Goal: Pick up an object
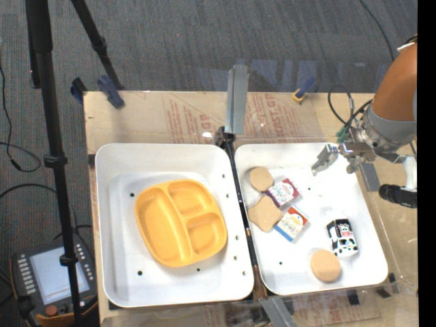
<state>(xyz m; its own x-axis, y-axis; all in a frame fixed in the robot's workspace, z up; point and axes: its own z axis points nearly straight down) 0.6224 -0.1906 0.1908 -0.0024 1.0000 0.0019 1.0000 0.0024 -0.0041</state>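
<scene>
Fingers (pixel 325 159) on the gripper (pixel 340 157) stand apart with nothing between them, poised over the upper right part of the right bin (pixel 371 223), at the end of the grey arm (pixel 394 107) with its orange band that comes in from the right.

By size, the desk (pixel 170 118) comes first, a brown board carrying two shallow white bins side by side. A left bin (pixel 112 182) holds a yellow divided tray (pixel 180 222), which lies slightly turned and takes up most of the bin's floor. A grey upright post (pixel 237 101) rises behind the seam where the bins meet.

Six small objects lie in the right bin, all apart from the gripper. A round tan disc (pixel 326 266) sits near the bin's front edge. A square tan slice (pixel 264 213) lies near the bin's left wall, with a smaller round tan piece (pixel 260 178) just above it. A red, white and blue carton (pixel 291 223) lies just right of the slice. A purple-and-white packet (pixel 283 193) sits just above that carton. A small black-and-white carton (pixel 343 238) lies toward the right side, above the disc.

Outside the desk, a black tripod pole (pixel 51 155) stands at the left, and a pendant with a screen (pixel 48 278) sits by its foot.
</scene>
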